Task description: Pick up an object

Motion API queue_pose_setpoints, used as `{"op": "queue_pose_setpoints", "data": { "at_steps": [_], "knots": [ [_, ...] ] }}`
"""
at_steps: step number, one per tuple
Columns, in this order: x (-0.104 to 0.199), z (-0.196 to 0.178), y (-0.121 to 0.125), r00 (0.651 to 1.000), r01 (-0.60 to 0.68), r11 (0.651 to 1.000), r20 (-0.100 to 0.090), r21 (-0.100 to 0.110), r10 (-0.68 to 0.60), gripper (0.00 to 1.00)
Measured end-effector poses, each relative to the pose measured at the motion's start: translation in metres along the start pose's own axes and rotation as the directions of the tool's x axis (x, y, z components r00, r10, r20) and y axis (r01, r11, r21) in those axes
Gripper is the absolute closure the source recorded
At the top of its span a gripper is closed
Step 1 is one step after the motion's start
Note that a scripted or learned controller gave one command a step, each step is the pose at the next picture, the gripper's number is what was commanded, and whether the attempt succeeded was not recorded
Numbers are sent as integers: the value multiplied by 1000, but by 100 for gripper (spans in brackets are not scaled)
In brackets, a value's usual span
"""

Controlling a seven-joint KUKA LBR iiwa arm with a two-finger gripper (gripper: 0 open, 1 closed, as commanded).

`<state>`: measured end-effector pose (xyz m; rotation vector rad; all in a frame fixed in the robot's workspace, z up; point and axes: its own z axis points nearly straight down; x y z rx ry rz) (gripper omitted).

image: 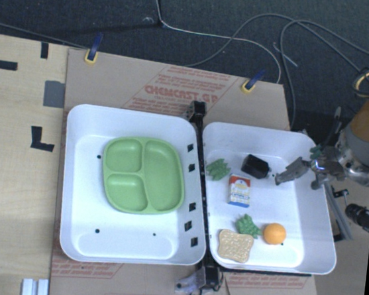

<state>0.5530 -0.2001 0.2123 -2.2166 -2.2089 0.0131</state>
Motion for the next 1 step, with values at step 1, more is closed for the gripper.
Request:
{"op": "queue_pose_setpoints", "data": {
  "at_steps": [1],
  "knots": [
    [1,-8,3,1000,4,1000,3,-13,-4,0]
  ]
}}
